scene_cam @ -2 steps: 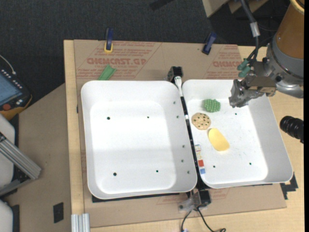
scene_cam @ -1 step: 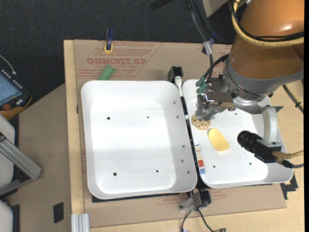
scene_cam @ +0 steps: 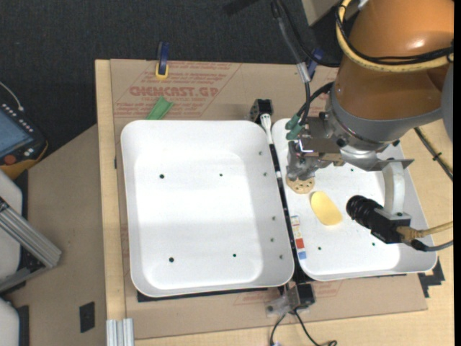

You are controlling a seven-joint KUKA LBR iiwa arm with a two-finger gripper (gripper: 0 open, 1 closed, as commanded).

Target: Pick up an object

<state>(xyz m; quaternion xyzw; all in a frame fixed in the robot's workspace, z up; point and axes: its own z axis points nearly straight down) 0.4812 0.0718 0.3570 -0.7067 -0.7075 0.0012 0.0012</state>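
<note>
Cardboard-topped bench [scene_cam: 216, 92] carries both bins, and in the right bin [scene_cam: 346, 262] the gripper [scene_cam: 297, 173], finger spread untellable, hangs directly over a tan perforated disc [scene_cam: 300, 185], so descending squarely beats drifting toward the nearby yellow piece [scene_cam: 326, 209].

yellow oval piece [scene_cam: 326, 209] — flat in right bin | round perforated tan disc [scene_cam: 300, 184] — just beside, up-left
</note>
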